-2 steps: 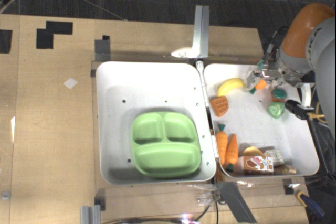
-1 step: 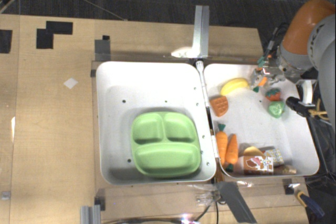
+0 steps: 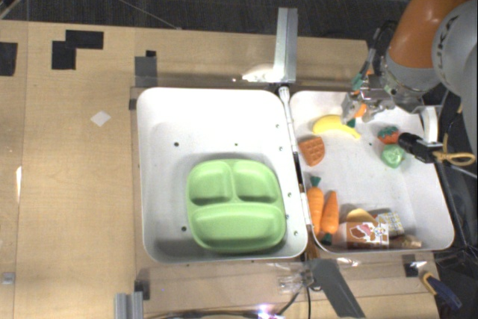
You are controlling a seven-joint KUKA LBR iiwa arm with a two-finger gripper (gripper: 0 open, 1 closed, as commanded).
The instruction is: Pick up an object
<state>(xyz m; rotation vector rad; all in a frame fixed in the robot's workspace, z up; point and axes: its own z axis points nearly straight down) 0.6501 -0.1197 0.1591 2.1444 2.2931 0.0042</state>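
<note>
Camera view: nearest me in the right bin [image 3: 441,198] lie a brown packet [image 3: 371,229] and two carrots [image 3: 323,210]. Farther back sit an orange piece [image 3: 312,150], a green piece [image 3: 393,156] and a banana [image 3: 334,127]. My tool [image 3: 364,104] hangs above the banana's far end; whether it is clenched I cannot tell. The left bin [image 3: 160,123] holds a green tray [image 3: 235,204].

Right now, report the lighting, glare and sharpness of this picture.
Camera view: even overhead light; a bright glare patch on the bench edge behind the bins; soft shadow under the green tray; the gripper looks slightly blurred, while the banana and carrots stay fairly sharp.
</note>
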